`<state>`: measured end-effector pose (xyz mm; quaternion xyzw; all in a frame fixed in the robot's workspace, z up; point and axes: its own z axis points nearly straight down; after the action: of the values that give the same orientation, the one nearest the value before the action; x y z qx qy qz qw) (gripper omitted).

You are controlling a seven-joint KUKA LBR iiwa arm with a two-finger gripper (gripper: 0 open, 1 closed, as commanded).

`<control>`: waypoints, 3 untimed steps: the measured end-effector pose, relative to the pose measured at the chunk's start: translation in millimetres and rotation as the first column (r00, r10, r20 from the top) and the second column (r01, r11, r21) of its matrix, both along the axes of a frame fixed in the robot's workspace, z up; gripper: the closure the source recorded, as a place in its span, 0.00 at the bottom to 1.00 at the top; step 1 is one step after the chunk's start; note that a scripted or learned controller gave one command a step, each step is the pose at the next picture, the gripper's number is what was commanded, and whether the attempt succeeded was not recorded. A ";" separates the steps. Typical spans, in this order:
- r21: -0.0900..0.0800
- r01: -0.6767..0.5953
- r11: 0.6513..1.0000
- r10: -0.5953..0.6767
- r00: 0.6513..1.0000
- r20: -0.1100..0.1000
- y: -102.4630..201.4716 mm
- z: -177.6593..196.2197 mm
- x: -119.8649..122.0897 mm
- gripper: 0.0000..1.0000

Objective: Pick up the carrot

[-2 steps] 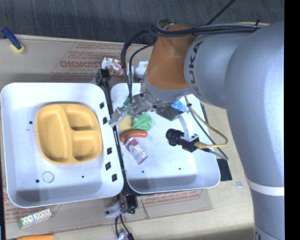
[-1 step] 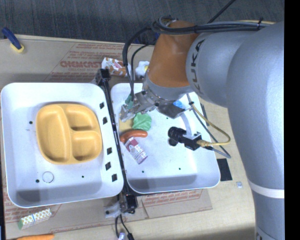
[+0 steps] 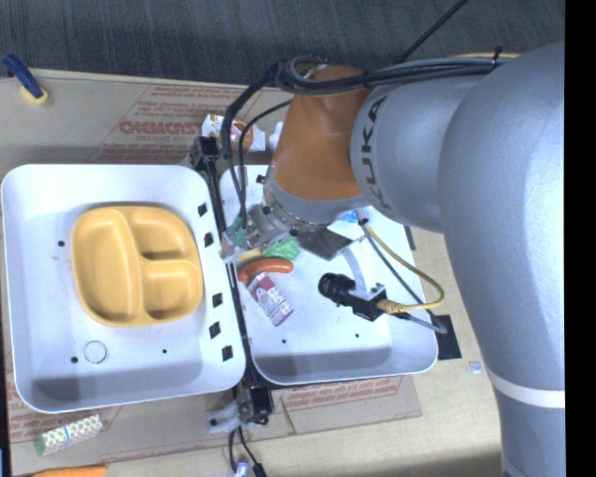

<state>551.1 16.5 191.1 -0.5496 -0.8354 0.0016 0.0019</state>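
Note:
The carrot [image 3: 266, 267], a short orange-red piece, lies in the right bin [image 3: 318, 366] close to its left wall. A green bit [image 3: 281, 250] rests just above it. My gripper [image 3: 259, 231] hangs under the orange-banded wrist, directly above the carrot's upper end and next to the divider between the bins. The wrist body hides most of the gripper, and nothing is visibly lifted off the bin floor.
A small red-and-white packet [image 3: 274, 302] lies just below the carrot. The left bin [image 3: 40, 366] holds a yellow divided tray [image 3: 139, 263]. On the bench outside lie a blue-and-yellow tool [image 3: 25, 78] at top left and a wrapped packet [image 3: 70, 432] at bottom left.

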 end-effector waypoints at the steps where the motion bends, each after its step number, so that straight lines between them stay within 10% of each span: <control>1: 0.000 0.033 0.999 -0.033 0.999 0.003 -28.2 62.4 24.6 1.00; 2: 0.000 -0.009 1.000 0.009 1.000 0.000 -122.3 -2.9 -14.8 1.00; 3: 0.000 -0.150 0.989 0.150 0.989 0.004 -171.4 67.3 -48.1 1.00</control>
<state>503.0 -154.9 258.4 -0.4851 -0.8745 0.0005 0.0001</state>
